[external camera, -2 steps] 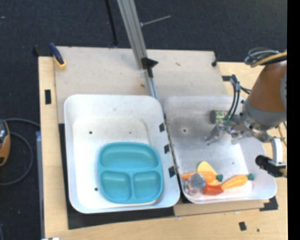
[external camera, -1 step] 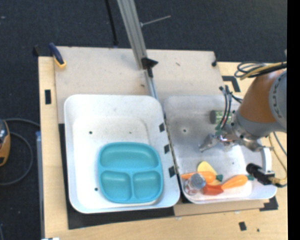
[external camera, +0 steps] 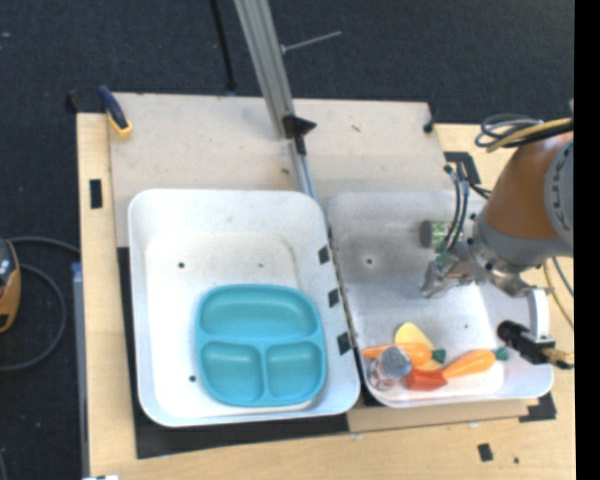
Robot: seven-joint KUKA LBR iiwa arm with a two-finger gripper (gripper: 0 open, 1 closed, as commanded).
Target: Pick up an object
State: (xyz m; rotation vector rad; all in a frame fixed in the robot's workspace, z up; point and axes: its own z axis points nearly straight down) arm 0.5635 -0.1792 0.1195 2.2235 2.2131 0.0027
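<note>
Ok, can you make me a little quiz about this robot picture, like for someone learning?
1. True or false: the turquoise plastic divided tray lies in the left white bin.
2. The orange carrot-shaped toy lies along which edge of the right white bin: A near, B far?
3. Fill in: the gripper hangs over the ____ bin.

Key: 1 true; 2 A; 3 right.
</note>
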